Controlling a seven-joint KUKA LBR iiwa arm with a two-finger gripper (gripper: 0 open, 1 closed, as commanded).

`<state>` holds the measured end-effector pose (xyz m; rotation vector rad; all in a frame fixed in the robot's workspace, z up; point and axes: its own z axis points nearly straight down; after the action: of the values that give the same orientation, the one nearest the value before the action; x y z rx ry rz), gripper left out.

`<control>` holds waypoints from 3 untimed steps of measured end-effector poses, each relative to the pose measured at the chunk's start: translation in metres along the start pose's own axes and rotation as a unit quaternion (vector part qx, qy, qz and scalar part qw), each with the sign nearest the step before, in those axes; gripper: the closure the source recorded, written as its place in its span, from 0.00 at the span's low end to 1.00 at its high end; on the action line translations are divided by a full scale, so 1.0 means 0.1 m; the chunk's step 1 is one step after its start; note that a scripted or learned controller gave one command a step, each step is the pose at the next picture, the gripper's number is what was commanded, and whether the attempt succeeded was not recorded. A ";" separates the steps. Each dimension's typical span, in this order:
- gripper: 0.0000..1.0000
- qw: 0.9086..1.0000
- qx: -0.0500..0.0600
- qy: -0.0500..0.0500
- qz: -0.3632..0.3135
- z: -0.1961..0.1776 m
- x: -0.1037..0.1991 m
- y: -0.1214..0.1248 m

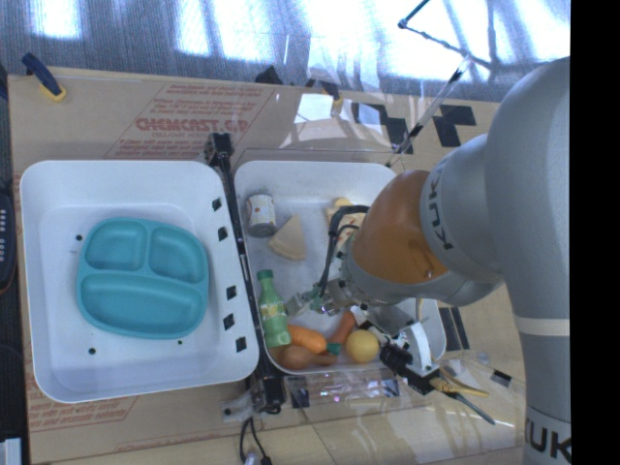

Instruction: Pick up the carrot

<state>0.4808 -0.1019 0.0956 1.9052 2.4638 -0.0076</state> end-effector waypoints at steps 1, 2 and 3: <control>1.00 1.000 0.005 0.006 -0.006 -0.08 0.03 0.00; 1.00 1.000 0.006 0.007 -0.010 -0.18 0.03 0.01; 0.00 1.000 0.004 0.001 -0.008 -0.19 -0.02 0.01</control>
<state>0.4815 -0.1031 0.1149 1.8896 2.4840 -0.0159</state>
